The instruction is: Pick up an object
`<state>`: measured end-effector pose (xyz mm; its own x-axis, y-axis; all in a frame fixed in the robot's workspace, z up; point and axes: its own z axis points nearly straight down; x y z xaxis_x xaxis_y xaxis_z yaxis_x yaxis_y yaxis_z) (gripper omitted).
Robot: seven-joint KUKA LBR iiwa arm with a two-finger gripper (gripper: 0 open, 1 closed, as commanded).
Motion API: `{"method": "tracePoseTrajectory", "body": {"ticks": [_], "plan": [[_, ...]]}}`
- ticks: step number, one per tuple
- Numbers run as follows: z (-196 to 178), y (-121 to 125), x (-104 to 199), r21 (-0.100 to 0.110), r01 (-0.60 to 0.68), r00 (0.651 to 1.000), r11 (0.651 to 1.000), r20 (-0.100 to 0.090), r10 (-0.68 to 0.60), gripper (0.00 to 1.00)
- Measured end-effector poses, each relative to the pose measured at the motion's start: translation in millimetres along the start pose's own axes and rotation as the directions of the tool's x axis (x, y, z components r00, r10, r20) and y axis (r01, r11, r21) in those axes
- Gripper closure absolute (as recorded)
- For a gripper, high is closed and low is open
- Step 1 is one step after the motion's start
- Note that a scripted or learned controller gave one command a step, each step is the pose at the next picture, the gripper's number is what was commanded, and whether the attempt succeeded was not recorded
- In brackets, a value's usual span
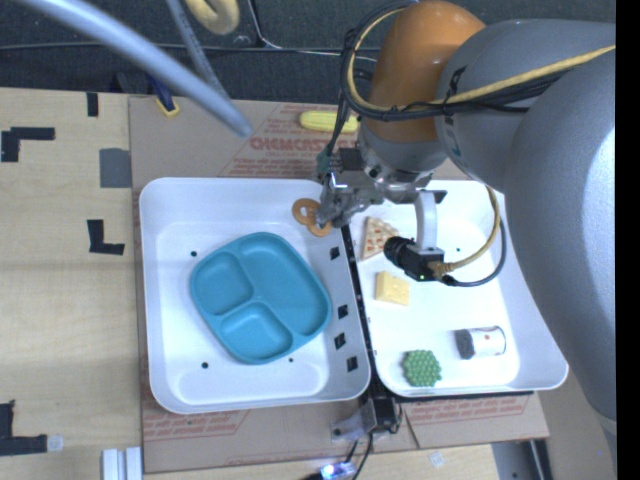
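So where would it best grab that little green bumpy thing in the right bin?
Probably straight from above, pinching across its middle. The green bumpy piece lies low and roundish on the right bin floor, with open space around it and the small grey-and-white cylinder apart from it.

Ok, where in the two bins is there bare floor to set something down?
Left bin: the blue divided plate takes the middle; bare strips run along the left wall and near edge. Right bin: bare floor lies right of the cheese wedge, above the small cylinder. It is crowded by the divider, around the gripper, pretzel and cracker.

Brown pretzel (310, 215) at left bin's (160, 268) far-right corner.
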<state>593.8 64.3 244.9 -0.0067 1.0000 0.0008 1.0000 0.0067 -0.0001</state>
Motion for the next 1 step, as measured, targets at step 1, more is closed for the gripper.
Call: {"method": "tracePoseTrajectory", "body": {"ticks": [1], "plan": [[8.5,22.9,34.7,0.001,-0.003,1.000,1.000,0.001,0.003,1.00]]}}
